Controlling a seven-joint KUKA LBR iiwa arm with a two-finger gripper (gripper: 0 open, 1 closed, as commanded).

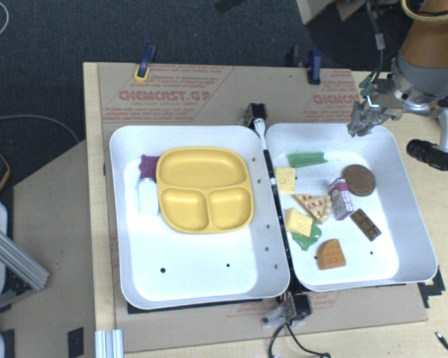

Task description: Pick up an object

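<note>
Gripper (360,123) sits above the far right corner of the right bin (410,200), fingers too small and dark to read, can't tell open or closed; nothing visibly held. Below it in that bin: green piece (306,158), brown round cookie (358,180), chocolate bar (365,224), waffle-like piece (330,254), cheese bits (298,221). Left bin (127,200) holds a yellow divided tray (205,189).

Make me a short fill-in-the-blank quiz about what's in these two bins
1. The yellow divided tray lies in the ____ bin.
2. The round brown cookie lies in the ____ bin.
3. The gripper hovers over the right bin's ____ edge.
4. The long piece near the right bin's far side is ____ in colour.

Missing words: left; right; far; green
</note>
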